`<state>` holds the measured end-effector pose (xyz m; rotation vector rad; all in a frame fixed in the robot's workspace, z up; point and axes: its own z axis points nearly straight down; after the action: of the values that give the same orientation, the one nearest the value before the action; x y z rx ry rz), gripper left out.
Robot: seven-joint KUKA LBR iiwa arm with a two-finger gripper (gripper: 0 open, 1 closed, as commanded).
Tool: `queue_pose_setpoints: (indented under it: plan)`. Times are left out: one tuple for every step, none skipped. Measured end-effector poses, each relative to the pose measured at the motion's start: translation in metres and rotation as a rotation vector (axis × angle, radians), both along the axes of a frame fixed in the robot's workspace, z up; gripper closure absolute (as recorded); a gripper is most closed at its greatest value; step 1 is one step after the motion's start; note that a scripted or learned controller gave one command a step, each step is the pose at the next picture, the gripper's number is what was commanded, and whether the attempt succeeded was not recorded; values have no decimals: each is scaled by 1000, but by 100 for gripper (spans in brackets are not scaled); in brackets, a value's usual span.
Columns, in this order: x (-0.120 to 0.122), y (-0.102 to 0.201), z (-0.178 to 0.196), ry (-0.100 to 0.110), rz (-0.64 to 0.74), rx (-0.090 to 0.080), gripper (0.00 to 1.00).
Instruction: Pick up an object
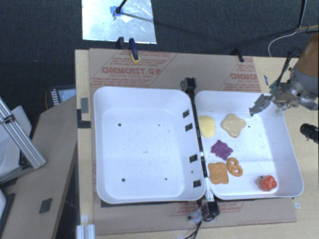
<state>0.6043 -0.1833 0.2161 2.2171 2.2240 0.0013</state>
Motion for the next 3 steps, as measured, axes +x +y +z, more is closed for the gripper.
queue_pose_setpoints:
  plan:
    - [59,34,89,-14,6,-2,0]
    - [65,36,270,-21,4,-5,0]
    - [65,36,271,-7,7,-3,100]
